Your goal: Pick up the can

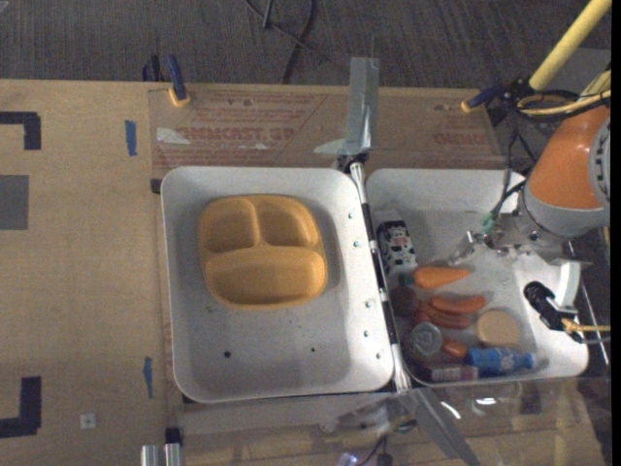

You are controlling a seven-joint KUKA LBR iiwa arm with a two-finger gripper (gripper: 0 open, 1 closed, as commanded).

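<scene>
The can [425,340] looks like a grey, round-topped tin standing near the front of the right bin [441,190], between a dark item on its left and a tan disc [500,328] on its right. My gripper [477,243] hangs over the middle right of that bin, just above and right of an orange carrot-like piece [441,278]. It is well behind the can and apart from it. Nothing shows between its fingers.
The right bin also holds a white box with dark markings [395,244] against its left wall, red-orange sausage-like pieces [456,307], and a blue bottle [500,361] lying at the front. A yellow divided plate [260,250] lies in the left bin [281,357].
</scene>
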